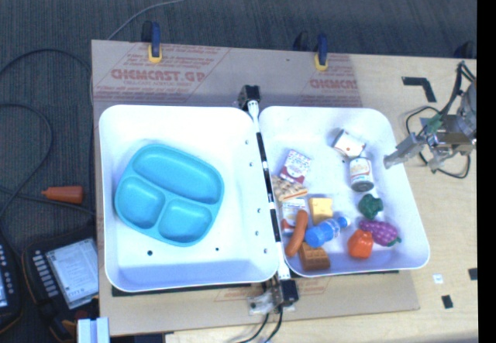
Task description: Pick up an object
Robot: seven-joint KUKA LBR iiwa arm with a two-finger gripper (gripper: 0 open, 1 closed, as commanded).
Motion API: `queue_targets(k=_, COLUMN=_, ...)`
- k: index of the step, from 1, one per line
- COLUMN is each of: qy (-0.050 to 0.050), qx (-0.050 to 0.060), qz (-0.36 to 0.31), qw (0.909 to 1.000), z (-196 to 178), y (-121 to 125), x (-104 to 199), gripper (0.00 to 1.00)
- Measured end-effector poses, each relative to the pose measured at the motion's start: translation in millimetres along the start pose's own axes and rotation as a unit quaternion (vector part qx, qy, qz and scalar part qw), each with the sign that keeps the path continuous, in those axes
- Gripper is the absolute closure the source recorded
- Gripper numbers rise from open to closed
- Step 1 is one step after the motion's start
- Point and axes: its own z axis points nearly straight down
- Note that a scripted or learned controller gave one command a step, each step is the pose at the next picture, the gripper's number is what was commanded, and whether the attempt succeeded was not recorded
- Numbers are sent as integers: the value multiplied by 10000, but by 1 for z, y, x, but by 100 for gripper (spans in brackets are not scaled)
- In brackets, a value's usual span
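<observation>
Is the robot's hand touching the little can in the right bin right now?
Apart. The camera view shows the hand out past the right bin's rim, with bare white bin floor between it and the can.

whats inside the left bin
One blue divided tray with three compartments, nothing visible in them. The bin floor beneath the tray is covered, so it cannot be seen.
</observation>
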Motion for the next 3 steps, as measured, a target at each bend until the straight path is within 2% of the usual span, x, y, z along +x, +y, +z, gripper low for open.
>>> queue_targets(k=1, qy=7, qx=11, qz=2, qw=10000, z=118, y=-20, x=-4, gripper=0)
queue_targets(k=2, qy=-14, qx=-28, qz=10, qw=10000, z=186, y=-31, x=33, gripper=0)
queue_targets(k=3, qy=-13, qx=-43, qz=11, qw=10000, z=177, y=-30, x=33, gripper=100)
